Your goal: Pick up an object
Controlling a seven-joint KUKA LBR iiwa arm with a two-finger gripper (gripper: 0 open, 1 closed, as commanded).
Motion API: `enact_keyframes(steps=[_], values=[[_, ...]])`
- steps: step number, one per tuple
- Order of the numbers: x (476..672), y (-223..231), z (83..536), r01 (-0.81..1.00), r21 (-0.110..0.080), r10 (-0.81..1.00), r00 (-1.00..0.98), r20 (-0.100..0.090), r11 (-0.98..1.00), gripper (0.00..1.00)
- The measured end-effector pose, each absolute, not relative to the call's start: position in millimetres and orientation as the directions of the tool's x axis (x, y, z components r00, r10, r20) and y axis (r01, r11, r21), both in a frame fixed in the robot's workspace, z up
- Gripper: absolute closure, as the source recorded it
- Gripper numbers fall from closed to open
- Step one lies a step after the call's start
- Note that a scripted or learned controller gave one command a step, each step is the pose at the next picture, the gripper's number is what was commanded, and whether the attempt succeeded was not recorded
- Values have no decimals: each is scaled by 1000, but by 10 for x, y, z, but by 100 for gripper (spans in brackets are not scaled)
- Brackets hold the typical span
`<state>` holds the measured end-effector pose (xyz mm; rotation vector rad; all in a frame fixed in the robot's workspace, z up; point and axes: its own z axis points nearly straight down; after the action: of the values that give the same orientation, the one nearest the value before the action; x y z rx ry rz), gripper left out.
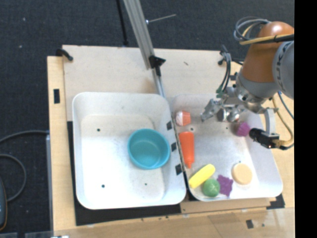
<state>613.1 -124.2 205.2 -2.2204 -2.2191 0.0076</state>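
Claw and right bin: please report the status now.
Claw above right bin, holding nothing visible. Nearest: purple piece, orange-white ball. Carrot lies along the left wall. Nothing blocks.

Two shallow white bins sit side by side on a pale wooden bench, the left bin and the right bin touching along their inner edges. A slanted metal pole rises from behind their junction. Dark carpet surrounds the bench, with a cable on it at left.
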Motion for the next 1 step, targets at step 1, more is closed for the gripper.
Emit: enact_keyframes(steps=[1], values=[[6137,-1357,1547,1000,-1,1000,2,-2,-2,0]])
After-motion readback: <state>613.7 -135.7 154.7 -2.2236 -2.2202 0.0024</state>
